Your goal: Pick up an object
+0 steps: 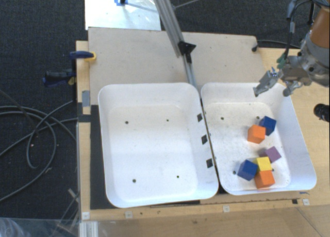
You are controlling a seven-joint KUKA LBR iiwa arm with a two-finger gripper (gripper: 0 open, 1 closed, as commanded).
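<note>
Several small blocks lie in the right bin [227, 122]. An orange block [256, 133] touches a blue block [267, 125] near the middle right. Lower down a cluster holds a purple block [273, 154], a yellow block [264, 163], a second blue block [248, 170] and a second orange block [265, 178]. My gripper [277, 83] hangs above the far right corner of that bin, its two fingers [264, 83] spread apart and open, with nothing between them. It stands well above and behind the blocks.
The left bin [149, 143] sits beside the right one, joined by black clips. A slanted metal rod [170, 19] crosses the back board down to the bins' junction. Cables lie on the floor at left, and a blue clamp [67, 76] grips the bench's left edge.
</note>
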